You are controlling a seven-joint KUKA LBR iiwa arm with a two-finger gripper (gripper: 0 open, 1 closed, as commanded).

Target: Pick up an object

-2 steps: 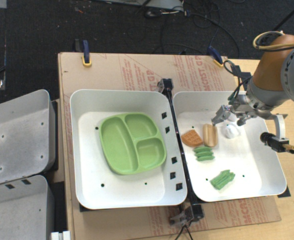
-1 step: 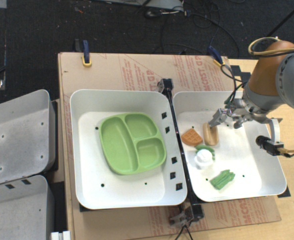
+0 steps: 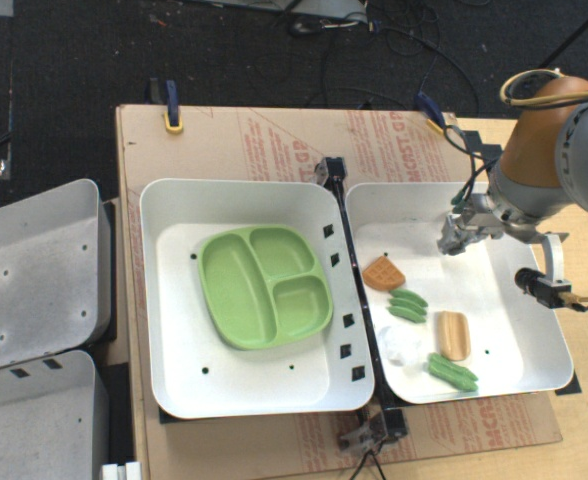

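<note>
Gripper [image 3: 456, 238], its state impossible to tell, hangs over the right bin [image 3: 534, 368], above an orange wedge-shaped toy [image 3: 383, 273] and green pea pods [image 3: 408, 306].

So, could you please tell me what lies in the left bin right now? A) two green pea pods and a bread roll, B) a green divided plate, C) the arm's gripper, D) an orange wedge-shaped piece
B: the green divided plate lies alone in the left bin, while the pea pods, the roll and the orange piece lie in the right bin, where the gripper hovers.
</note>
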